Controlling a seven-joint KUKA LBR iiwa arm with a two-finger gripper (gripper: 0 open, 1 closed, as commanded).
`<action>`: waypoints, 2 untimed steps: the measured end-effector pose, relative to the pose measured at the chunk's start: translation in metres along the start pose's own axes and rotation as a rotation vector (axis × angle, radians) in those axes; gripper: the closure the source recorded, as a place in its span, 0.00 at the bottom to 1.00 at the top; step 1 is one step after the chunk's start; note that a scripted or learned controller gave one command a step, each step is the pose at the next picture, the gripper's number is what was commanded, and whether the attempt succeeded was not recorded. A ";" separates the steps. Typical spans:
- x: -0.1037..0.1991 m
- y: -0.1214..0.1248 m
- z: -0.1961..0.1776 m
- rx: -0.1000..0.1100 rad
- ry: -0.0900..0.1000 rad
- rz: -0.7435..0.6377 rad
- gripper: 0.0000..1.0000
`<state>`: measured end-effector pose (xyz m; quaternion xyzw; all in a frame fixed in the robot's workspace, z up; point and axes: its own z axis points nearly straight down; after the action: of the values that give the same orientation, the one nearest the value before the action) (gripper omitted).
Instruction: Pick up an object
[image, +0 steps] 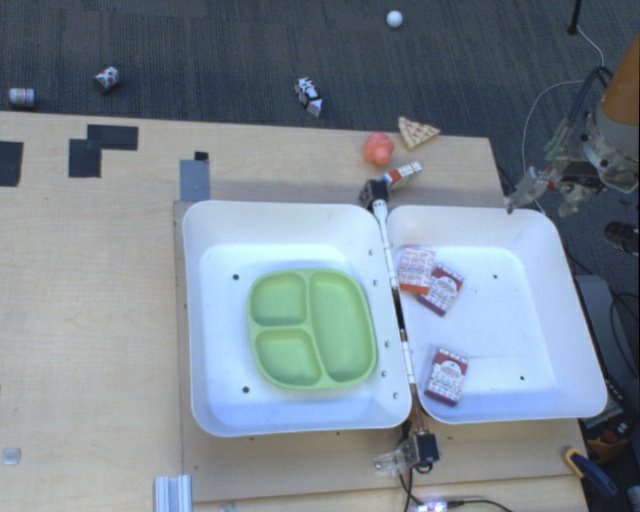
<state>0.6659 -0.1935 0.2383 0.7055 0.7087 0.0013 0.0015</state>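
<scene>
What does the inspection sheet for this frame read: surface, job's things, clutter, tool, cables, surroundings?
Surface: wooden bench bearing left bin and right bin, side by side.
Job's things: three small red-and-white packets in the right bin, two overlapping near its upper left, one lower. A green divided tray in the left bin.
Clutter: orange ball, pizza-slice toy and a small tube at the bench's far edge.
Tool: above the right bin's far right corner, clear of the packets; finger state unclear.
Cables: thin wires looping beside the arm.
Surroundings: dark carpet with scattered small items.
</scene>
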 end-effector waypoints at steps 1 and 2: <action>-0.006 -0.084 0.123 0.004 0.001 0.002 0.00; 0.006 -0.178 0.151 -0.003 -0.002 0.003 0.00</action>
<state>0.4885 -0.1886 0.0867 0.7066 0.7076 0.0016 0.0031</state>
